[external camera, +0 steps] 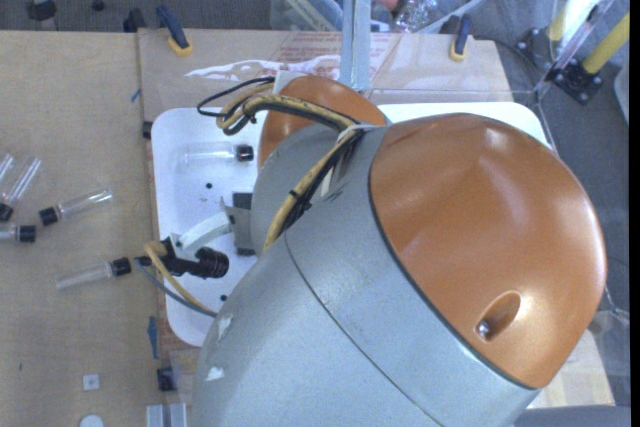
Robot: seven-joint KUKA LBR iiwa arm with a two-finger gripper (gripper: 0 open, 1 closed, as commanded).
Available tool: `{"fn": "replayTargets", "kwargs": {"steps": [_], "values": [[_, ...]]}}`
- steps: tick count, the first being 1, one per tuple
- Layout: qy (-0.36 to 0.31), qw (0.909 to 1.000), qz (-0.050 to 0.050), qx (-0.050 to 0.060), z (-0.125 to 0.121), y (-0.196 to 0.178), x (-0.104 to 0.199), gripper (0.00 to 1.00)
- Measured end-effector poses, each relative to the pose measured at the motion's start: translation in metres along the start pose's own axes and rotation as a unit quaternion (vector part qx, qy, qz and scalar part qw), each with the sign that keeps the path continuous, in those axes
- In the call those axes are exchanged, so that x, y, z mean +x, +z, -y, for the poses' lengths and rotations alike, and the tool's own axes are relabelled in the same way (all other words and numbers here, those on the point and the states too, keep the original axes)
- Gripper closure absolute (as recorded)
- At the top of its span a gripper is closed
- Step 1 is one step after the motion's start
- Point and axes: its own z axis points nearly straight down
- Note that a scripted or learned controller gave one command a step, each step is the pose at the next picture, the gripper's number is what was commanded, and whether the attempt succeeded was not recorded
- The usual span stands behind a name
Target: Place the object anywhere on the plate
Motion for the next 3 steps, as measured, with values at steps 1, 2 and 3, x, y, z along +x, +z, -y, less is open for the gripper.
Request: {"fn": "replayTargets", "kwargs": {"steps": [1,2,3], "values": [[-0.256,0.9666,0.001,0.000,-0.016,-0.056,-0.024,1.00],[-0.132,0.9913,-0.003,0.001,0.004,0.043,-0.017,1.00],[-0.009,0.9999,-0.005,0.002,-0.007,0.046,0.045,1.00]]}}
